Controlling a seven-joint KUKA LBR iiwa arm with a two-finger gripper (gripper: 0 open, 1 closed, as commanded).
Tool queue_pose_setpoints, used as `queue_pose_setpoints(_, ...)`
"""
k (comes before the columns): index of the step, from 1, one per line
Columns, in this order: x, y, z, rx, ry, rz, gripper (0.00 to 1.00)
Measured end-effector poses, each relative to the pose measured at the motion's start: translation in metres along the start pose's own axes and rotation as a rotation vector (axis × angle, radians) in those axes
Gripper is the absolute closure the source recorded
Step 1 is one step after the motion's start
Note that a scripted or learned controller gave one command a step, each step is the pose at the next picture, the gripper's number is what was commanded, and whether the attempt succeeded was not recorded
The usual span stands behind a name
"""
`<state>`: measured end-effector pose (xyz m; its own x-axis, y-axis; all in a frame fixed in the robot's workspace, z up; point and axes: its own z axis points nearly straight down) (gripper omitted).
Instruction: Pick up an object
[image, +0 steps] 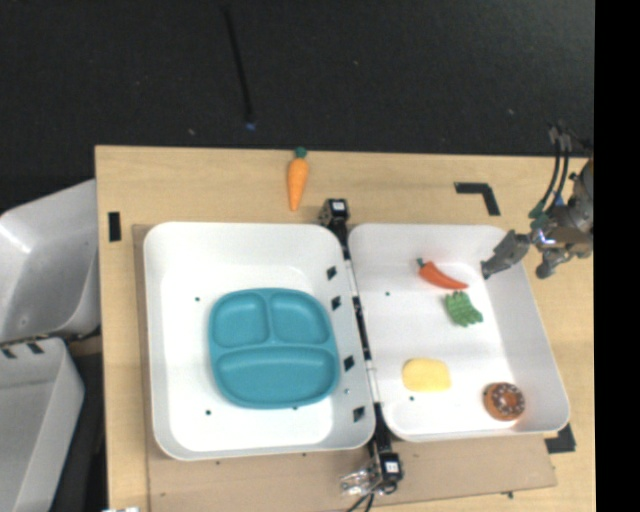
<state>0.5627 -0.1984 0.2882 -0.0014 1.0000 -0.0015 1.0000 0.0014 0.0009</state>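
Observation:
The right bin (520, 330) holds a red chili pepper (440, 273), a green leafy piece (463, 308), a yellow lump (426, 375) and a brown sprinkled donut (504, 400). My gripper (524, 260) hangs over the bin's upper right rim, to the right of the chili pepper. Its two fingers are spread and open, with nothing between them.
A blue divided plate (272, 347) lies in the left bin (170, 300). An orange carrot (297, 178) rests on the wooden bench (400, 185) behind the bins. Small black clips run along the seam between the bins.

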Motion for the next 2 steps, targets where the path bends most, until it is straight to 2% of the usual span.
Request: queue_pose_setpoints(2, -0.012, 0.001, 0.115, 0.005, 0.001, 0.002, 0.0)
